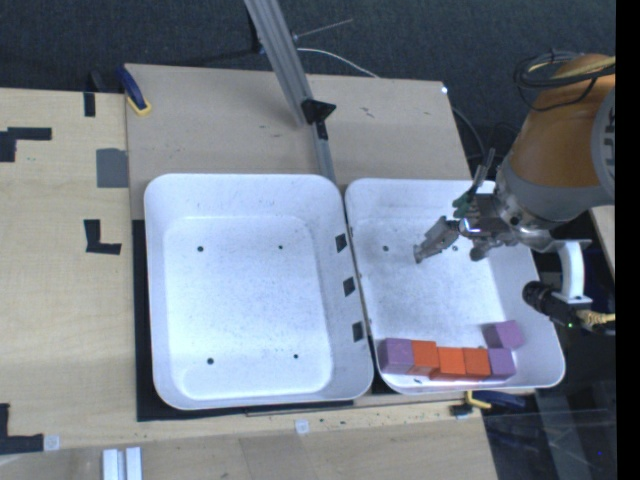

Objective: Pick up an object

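A white left bin (245,288) sits well left of the gripper (455,245). The gripper hovers over the right bin (400,208), fingers spread, holding nothing. Purple and orange blocks (450,358) lie below-right, near the front wall. Picking appears not yet done.

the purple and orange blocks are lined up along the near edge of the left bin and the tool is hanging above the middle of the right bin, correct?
Not quite. The camera view shows the row of purple and orange blocks along the near edge of the right shallow white bin, not the left shallow white bin. The rest stands: the tool hangs above the middle of the right bin.
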